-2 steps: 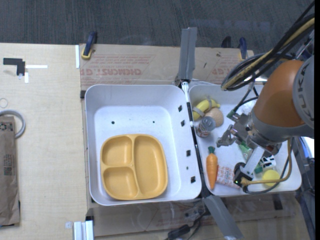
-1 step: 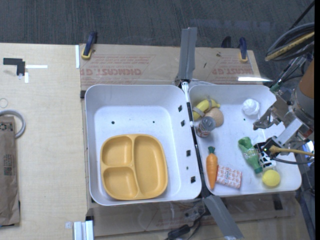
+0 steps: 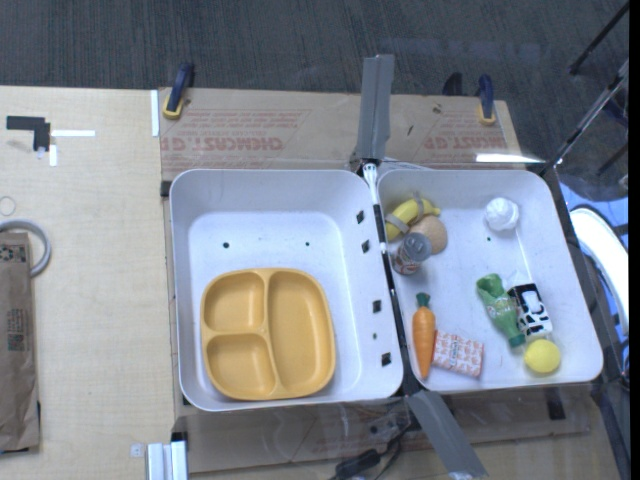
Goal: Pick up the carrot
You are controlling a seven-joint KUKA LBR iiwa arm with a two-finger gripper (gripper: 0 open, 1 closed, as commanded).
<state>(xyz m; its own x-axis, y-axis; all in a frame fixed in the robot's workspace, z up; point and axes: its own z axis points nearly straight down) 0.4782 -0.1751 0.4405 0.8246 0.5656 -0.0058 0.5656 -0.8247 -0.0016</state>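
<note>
Well, the carrot (image 3: 424,340) lies in the right bin (image 3: 570,268), tight against its left wall, green top pointing away, touching the pink packet (image 3: 458,355). My tool's state I cannot tell. I'd straddle the carrot's thick middle, avoiding wall and packet.

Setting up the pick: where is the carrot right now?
In the camera view, the carrot lies in the right bin, near its left wall toward the front, green top pointing away, right beside the small orange-patterned packet.
</note>
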